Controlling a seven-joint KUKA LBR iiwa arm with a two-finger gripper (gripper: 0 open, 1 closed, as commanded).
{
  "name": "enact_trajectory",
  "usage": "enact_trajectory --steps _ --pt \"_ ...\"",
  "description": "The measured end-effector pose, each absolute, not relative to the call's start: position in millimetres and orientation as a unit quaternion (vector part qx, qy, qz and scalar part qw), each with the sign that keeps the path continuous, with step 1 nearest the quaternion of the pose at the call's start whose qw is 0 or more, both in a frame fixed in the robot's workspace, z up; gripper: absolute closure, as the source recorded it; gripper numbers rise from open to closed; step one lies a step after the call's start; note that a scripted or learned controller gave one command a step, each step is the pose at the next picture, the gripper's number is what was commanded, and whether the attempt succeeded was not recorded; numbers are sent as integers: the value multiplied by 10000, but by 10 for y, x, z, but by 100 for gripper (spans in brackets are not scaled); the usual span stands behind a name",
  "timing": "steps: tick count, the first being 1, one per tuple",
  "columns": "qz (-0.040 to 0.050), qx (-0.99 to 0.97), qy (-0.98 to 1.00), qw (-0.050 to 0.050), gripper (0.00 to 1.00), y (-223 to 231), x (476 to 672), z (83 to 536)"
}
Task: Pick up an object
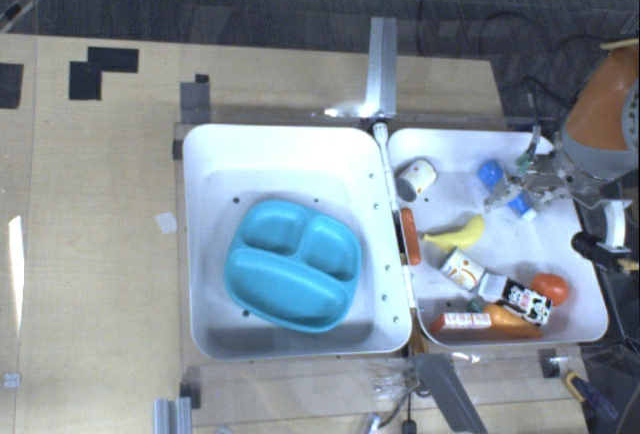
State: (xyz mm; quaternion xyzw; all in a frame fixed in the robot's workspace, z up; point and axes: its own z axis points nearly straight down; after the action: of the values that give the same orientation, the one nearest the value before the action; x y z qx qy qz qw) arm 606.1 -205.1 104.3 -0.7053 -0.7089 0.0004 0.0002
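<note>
Spotted the gripper [528, 190] up and right of the banana [455, 233], just beside a small blue object [522, 206]. Could not tell whether parted or closed. Noted another blue piece [489, 172] above the banana.

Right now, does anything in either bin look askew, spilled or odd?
Nothing is spilled. The blue divided plate sits askew in the left bin, turned at an angle to its walls. In the right bin, the small items lie jumbled along the near wall, and a cup lies tipped on its side.
</note>
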Motion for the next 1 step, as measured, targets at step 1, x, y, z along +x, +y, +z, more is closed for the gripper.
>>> enact_trajectory --steps 1 --pt "6 -7044 -7098 8 100 -2041 6067 1140"
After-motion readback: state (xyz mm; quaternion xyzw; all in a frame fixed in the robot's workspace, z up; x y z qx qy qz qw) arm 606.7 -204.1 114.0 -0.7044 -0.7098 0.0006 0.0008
